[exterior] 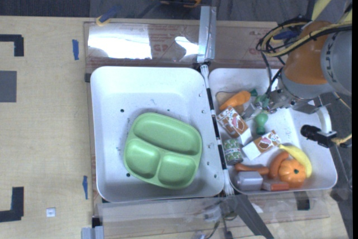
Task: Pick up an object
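The right bin (327,120) holds a heap of small items: an orange carrot-like piece (235,100), a red and white packet (232,122), a green ball (261,119), another red and white packet (267,142), a yellow banana (299,156) and an orange fruit (290,170). My gripper (272,101) hangs low over the bin's back part, just right of the carrot-like piece and above the green ball. The arm's grey body (330,67) hides its upper part.
A green divided plate (163,149) lies in the left bin (112,98). A small dark green can (232,149) and a grey block (249,180) sit near the divider between the bins. A black clamp (318,135) juts over the right bin's far side.
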Motion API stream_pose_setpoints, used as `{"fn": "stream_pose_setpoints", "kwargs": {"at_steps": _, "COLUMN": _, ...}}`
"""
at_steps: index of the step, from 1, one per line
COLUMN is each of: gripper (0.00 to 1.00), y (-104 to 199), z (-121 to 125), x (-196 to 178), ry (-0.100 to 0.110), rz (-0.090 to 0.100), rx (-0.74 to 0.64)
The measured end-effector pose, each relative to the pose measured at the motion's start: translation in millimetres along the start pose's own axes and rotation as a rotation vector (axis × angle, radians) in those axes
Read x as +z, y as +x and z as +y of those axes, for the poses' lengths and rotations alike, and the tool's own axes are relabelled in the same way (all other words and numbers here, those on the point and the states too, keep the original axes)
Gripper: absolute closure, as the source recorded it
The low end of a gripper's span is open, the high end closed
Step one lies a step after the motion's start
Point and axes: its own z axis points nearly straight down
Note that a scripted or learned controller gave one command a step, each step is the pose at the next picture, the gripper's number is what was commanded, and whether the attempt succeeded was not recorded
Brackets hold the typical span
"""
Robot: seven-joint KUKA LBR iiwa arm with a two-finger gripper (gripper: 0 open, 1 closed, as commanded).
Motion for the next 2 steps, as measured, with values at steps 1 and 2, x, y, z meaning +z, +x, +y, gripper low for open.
{"fn": "stream_pose_setpoints", "kwargs": {"at_steps": 1, "gripper": 1.0, "y": -1, "z": 2, "x": -12, "ry": -0.006, "rz": -0.002, "rx": 0.001}}
{"fn": "stream_pose_setpoints", "kwargs": {"at_steps": 2, "gripper": 1.0, "y": 85, "z": 34, "x": -131, "ry": 0.003, "rz": 0.001, "rx": 0.268}}
